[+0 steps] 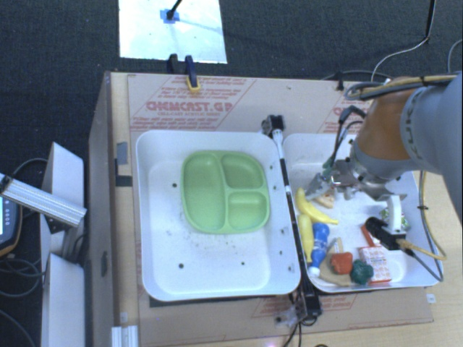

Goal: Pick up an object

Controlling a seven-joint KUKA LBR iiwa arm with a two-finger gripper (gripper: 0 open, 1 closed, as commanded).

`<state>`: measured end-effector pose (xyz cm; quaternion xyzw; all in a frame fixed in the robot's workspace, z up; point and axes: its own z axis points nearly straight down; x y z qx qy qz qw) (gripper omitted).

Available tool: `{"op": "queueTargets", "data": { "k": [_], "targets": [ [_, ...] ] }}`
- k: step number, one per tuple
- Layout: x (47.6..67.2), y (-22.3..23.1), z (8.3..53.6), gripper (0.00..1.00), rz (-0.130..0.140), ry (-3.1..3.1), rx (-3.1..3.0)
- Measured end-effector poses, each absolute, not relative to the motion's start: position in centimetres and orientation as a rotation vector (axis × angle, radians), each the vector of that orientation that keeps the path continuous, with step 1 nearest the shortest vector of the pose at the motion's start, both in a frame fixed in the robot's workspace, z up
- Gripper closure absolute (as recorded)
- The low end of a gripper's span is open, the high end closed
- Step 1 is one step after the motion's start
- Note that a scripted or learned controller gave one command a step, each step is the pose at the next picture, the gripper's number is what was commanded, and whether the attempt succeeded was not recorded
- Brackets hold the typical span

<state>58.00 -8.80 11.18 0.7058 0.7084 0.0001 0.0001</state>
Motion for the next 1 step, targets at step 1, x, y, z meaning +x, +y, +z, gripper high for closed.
{"op": "queueTargets", "data": {
  "k": [1],
  "targets": [
    [58.81, -9.09, 8.76, 0.0, 0.006, 2.214, 2.212]
  ]
}}
